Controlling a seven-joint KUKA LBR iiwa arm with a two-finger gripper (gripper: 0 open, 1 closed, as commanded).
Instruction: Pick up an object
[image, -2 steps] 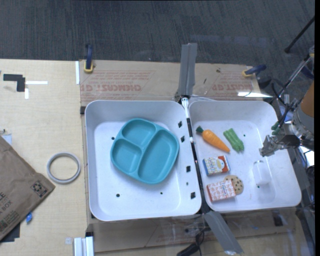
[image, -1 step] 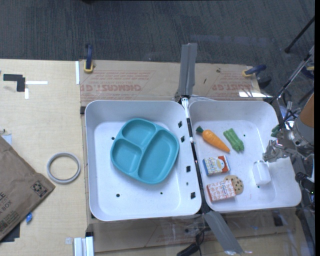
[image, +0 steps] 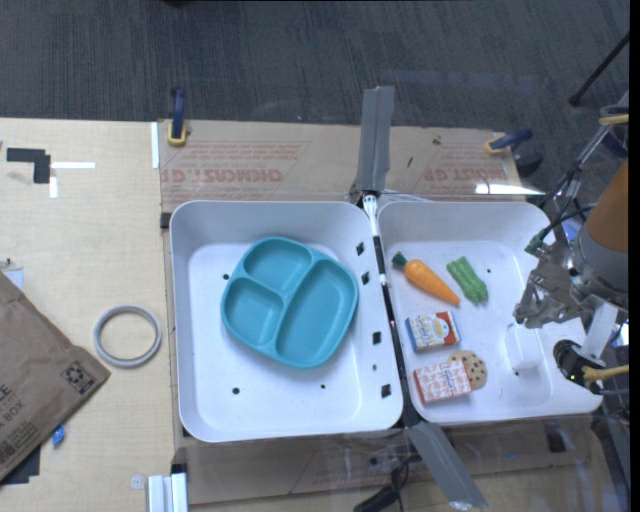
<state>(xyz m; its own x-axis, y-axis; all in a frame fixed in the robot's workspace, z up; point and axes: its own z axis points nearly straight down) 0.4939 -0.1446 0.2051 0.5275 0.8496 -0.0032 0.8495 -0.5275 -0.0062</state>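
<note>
The tool (image: 540, 305), over the right bin's (image: 500, 225) far right side, is a blur of dark parts, its fingertips too indistinct to read. The cookie (image: 474, 369) is half hidden behind the lower carton (image: 441, 382). A brown cardboard box (image: 35, 375), left of the tape ring (image: 127, 334), is cut off by the left edge.

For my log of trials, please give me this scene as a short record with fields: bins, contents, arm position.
left bin: blue three-compartment plastic plate
right bin: orange toy carrot, green toy vegetable, two small red-and-white cartons, brown cookie
arm: over right bin's right side
hand: above bare bin floor, apart from all items
bench, left of bins: grey tape ring
</note>
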